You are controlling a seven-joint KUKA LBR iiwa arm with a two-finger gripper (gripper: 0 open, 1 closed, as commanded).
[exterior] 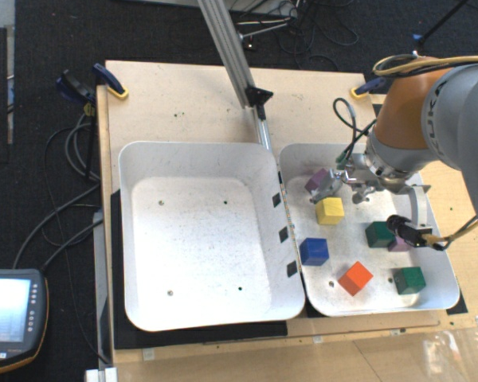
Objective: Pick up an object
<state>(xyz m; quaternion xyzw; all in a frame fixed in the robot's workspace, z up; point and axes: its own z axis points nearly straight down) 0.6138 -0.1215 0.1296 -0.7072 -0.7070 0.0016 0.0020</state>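
fingers (332, 188): mine, low in right bin (442, 293), open/shut unclear
yellow cube (330, 210): just below, not lifted
progress: nothing picked yet

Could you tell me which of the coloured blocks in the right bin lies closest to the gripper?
The yellow block, just below the gripper. The blue block, orange block and two green blocks all lie farther toward the bin's near edge.

Grey arm (454, 110) enters from right, orange band (402, 106) above wrist. Wrist bent down over right bin's back half. Gripper (346, 183) low near bin's back-left area.
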